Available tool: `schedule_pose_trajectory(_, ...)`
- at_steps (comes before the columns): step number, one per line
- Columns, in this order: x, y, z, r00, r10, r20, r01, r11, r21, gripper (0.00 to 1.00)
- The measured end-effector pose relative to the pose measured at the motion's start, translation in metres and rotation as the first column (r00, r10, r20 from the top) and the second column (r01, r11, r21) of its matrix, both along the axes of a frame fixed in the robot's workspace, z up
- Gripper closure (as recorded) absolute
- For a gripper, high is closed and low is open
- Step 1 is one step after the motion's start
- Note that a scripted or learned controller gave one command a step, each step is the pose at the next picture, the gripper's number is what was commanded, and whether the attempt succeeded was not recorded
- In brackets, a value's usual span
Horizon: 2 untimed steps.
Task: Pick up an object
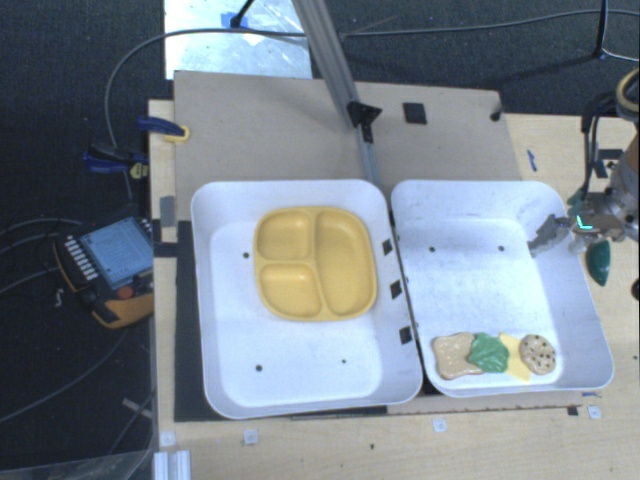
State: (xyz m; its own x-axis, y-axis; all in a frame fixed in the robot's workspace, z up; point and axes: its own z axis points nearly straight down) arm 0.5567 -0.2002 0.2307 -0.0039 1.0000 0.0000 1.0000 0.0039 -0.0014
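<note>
Along the near edge of the right bin (470, 218) lies a row of toy food: a slice of toast (455, 355), a green leaf (489, 352), a yellow cheese slice (514, 359) and a chocolate-chip cookie (538, 353). The gripper (580, 230) hangs over that bin's right rim, well behind the food and apart from it. A dark teal shape (598, 262) sits just under the gripper; I cannot tell whether it is part of the gripper or a separate thing.
The left bin (230, 348) holds a yellow divided plate (315, 263) toward its back. A slanted metal pole (330, 48) crosses behind the bins. Cables, clamps and a small blue device (112, 253) lie off the bench to the left.
</note>
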Motion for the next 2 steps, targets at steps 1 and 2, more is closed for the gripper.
schedule_pose_trajectory(1, 0.001, 0.000, 0.001, 1.000, 0.001, 0.003, -0.001, 1.000, -0.001, 0.00)
schedule_pose_trajectory(2, -0.001, 0.006, -0.060, 1.000, -0.002, -0.001, 0.002, 1.000, 0.001, 0.00)
